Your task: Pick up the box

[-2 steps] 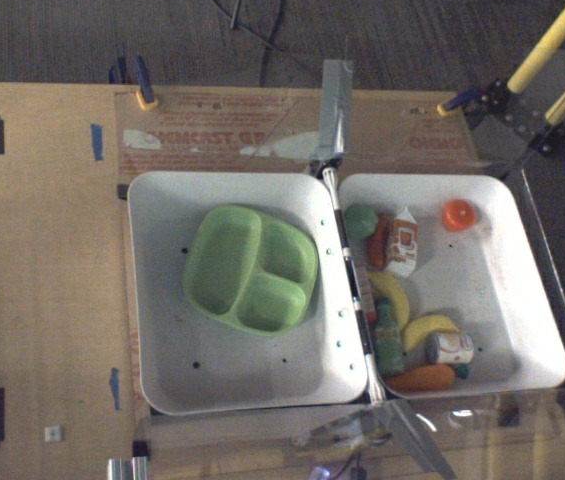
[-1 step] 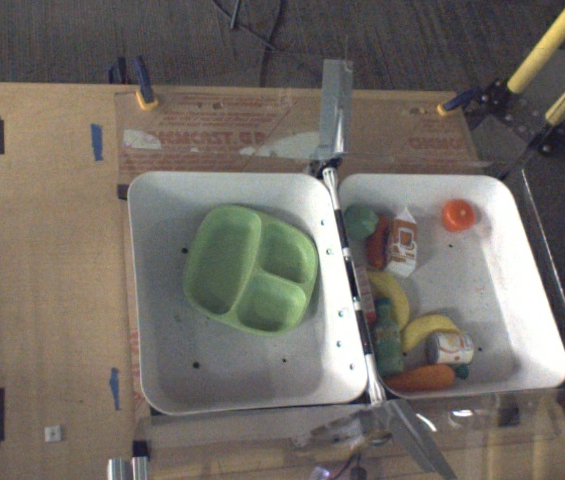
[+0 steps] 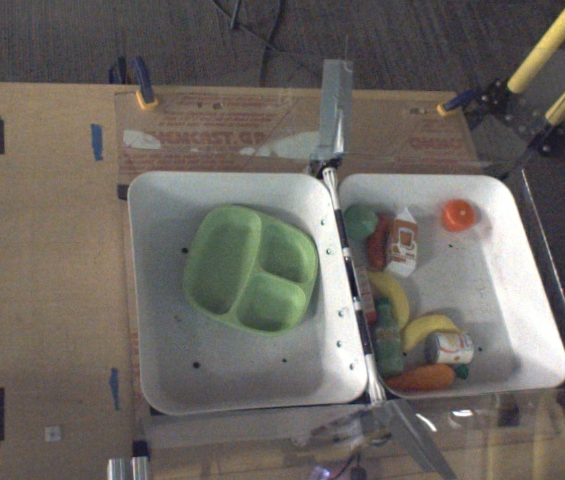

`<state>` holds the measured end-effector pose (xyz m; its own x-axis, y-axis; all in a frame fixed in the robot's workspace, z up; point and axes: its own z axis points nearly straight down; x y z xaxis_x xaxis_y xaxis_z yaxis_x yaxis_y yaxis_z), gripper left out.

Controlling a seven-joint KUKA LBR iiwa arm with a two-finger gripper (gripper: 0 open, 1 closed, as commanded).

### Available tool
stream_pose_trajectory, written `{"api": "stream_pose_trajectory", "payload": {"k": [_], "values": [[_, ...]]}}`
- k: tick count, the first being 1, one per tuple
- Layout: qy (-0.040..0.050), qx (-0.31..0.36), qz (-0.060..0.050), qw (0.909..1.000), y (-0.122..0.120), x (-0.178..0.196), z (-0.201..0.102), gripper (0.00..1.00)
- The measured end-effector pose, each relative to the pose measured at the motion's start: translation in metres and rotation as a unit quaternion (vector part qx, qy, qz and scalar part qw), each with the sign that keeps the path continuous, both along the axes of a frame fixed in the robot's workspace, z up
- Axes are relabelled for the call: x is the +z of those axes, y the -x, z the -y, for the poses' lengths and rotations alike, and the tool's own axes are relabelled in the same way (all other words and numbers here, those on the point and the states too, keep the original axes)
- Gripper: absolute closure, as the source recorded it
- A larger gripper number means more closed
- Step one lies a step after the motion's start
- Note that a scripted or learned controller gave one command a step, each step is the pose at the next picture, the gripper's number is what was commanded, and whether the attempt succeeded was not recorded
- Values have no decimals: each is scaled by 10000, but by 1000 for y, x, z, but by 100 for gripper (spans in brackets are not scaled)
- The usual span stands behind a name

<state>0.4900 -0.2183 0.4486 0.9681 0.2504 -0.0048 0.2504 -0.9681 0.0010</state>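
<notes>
The box [image 3: 402,243] is too blurred for its print to be read. A green item [image 3: 360,221] lies partly hidden under red pieces beside it (what it is cannot be told). The carrot [image 3: 421,377] covers the lower end of a green bottle [image 3: 389,340]. The yellow pole [image 3: 556,31] is cut off by the top edge.

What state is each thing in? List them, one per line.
Green divided plastic plate: flat in the left white bin, compartments bare.
Small white and red carton box: lying in the right white bin.
Small can: on its side.
Orange round toy: standing apart.
</notes>
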Motion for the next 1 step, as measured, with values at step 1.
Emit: {"api": "stream_pose_trajectory", "payload": {"k": [1], "values": [[9,19,0,10000,-1,10,-1,100]]}}
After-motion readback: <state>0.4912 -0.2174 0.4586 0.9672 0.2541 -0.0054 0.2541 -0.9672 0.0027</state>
